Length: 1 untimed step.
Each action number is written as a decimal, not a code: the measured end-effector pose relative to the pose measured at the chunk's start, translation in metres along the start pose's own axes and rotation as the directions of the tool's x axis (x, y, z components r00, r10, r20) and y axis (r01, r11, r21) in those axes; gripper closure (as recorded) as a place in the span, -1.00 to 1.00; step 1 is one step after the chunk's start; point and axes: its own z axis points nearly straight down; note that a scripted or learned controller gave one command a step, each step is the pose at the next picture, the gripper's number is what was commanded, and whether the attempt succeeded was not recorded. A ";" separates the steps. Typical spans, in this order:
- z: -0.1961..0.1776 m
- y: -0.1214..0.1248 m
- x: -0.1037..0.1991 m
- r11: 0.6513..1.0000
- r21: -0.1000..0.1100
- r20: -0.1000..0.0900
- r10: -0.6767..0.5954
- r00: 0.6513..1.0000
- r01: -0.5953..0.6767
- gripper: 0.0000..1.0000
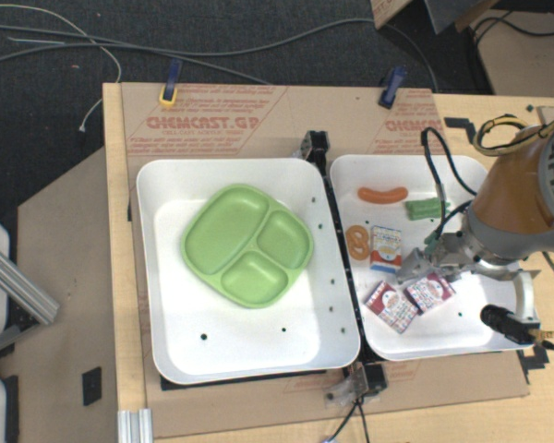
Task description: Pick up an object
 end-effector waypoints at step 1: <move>-0.014 0.002 0.000 1.000 -0.008 0.002 0.001 1.000 -0.001 1.00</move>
